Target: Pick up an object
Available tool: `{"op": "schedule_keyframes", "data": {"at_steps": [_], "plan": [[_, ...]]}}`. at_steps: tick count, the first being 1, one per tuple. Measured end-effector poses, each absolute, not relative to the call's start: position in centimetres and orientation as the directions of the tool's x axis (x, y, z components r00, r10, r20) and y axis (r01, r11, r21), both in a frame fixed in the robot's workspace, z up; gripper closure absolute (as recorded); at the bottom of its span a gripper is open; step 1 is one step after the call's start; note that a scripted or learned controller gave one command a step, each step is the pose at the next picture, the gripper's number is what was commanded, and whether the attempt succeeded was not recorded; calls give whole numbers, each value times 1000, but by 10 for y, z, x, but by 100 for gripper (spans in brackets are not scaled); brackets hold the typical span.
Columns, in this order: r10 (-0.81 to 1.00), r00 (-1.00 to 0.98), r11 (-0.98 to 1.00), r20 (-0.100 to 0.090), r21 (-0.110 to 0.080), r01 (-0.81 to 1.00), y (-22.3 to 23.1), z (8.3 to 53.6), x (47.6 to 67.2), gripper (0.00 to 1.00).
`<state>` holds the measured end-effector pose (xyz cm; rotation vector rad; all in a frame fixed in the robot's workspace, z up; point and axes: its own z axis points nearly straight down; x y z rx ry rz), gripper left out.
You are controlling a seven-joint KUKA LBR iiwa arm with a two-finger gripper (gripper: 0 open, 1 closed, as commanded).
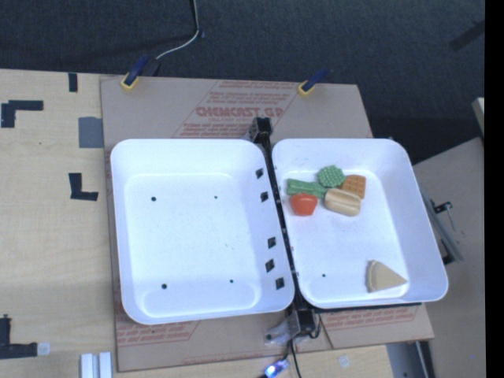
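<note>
Camera view, pick targets: toy foods are clustered in right bin (pixel 409 211) upper-left, w/ tan wedge (pixel 383 276) apart near its front-right corner, i.e. nearest arm's entry side; gripper state cannot be told.

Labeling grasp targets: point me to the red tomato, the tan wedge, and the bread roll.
red tomato (pixel 304 204), camera view, centre of its top.
tan wedge (pixel 383 276), camera view, middle of its flat face.
bread roll (pixel 342 201), camera view, mid-body.
</note>
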<state>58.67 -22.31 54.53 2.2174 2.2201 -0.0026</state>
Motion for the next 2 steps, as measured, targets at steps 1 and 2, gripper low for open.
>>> {"op": "schedule_keyframes", "data": {"at_steps": [1,2], "plan": [[1000,-1,1,4,-14,1000,-223,375,607,100],[1000,0,0,0,-1,1000,-223,396,548,100]]}}
